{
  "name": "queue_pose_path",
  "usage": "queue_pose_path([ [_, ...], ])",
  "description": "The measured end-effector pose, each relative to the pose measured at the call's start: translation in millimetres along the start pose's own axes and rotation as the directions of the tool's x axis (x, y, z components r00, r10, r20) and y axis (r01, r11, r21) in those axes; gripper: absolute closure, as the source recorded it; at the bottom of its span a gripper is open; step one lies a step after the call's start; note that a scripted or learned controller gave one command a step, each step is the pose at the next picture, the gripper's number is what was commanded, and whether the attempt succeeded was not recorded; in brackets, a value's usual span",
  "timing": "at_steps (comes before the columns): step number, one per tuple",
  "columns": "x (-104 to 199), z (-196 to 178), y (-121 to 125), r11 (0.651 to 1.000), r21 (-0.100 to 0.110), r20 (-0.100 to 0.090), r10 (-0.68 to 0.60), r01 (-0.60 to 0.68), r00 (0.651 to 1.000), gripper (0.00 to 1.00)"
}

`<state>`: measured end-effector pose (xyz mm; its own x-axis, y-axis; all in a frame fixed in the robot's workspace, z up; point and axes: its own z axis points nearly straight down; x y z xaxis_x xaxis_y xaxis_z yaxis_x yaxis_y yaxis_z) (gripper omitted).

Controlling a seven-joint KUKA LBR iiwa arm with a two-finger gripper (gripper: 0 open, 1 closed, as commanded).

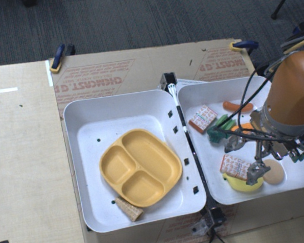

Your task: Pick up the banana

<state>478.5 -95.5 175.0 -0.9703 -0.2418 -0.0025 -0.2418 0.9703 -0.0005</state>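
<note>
Left bin (84,156): yellow divided plate (140,167), with a brown cracker-like piece (129,209) at its lower edge. Right bin (218,190): banana (240,184) at front edge, a small printed box (235,165) lying on it, a tan round item (273,174) just beside. Hand (255,172) over the banana; grip state cannot tell.

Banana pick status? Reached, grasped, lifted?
Done: the arm is over the right bin, with the end effector down at the banana. In hand: closing in on it; no grasp is visible. Left: grip and lift, since the banana lies on the bin floor beside a patterned packet and a tan round item.
</note>
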Motion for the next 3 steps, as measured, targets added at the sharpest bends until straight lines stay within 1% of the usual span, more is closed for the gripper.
queue_pose_path([
  [1,-75,-17,-2,0.997,0.000,0.001,0.077,-0.077,0.997,0.00],
  [2,-16,-17,10,1.000,0.000,0.000,-0.004,0.004,1.000,0.00],
  [3,-99,-35,22,0.953,0.000,0.002,-0.304,0.304,0.953,0.00],
])
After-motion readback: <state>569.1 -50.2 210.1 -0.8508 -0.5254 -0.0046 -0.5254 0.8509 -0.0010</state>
